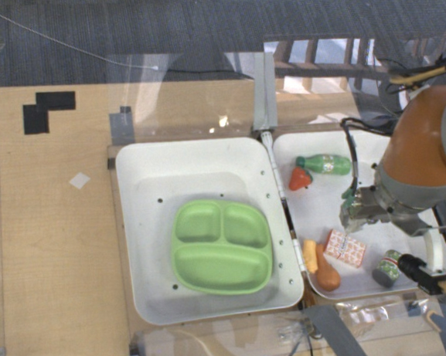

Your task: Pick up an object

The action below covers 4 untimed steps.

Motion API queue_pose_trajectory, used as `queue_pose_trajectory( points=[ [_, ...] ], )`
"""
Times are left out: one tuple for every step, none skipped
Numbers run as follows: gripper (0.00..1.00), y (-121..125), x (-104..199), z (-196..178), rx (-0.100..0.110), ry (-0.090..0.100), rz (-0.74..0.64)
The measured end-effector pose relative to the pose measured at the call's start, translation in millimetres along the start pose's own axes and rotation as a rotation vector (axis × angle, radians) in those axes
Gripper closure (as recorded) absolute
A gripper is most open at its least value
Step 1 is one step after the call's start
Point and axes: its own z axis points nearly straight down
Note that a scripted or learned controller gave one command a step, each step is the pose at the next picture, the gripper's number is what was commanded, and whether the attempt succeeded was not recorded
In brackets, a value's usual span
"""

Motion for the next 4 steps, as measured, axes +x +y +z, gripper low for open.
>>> queue_pose_trajectory(
  points=[
    [1.00, 6, -8, 73, -0.019, 0.000, -0.003],
    [1.00, 1, 89, 0, 0.000, 0.002, -0.002],
    [1.00, 0, 59, 0, 0.000, 0.001, -0.001],
    [1.00, 0, -5, 0, 0.000, 0.000, -0.001]
  ],
)
